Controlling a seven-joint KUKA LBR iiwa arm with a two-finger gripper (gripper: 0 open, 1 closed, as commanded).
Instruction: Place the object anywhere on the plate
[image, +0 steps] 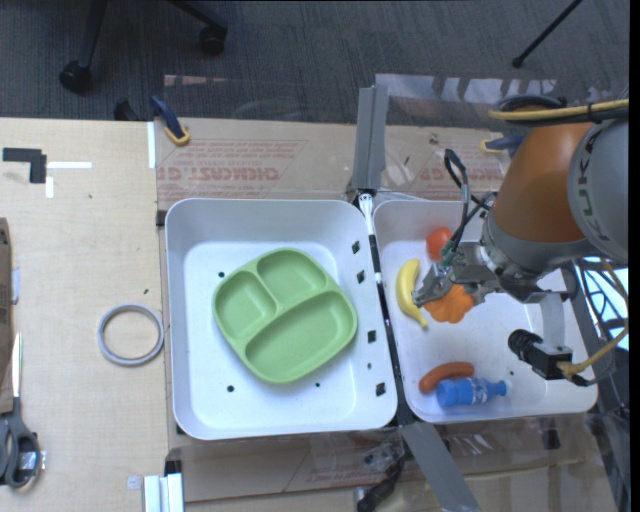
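Note:
A green three-part plate (287, 315) lies in the left bin (190, 300), tilted a little on the bin floor. In the right bin (560, 395), my gripper (435, 288) hangs low over an orange object (452, 306), touching or just above its upper left side. The gripper body hides part of that object. A yellow banana (408, 291) lies just to the left of the gripper, close to the bin's left wall. A small red-orange round thing (438, 241) sits right behind the gripper.
A red sausage (445, 375) and a blue bottle (470, 393) lie at the front of the right bin. The divider wall (378, 300) between the bins stands between gripper and plate. A tape ring (130, 333) and scissors (15, 440) lie on the bench at left.

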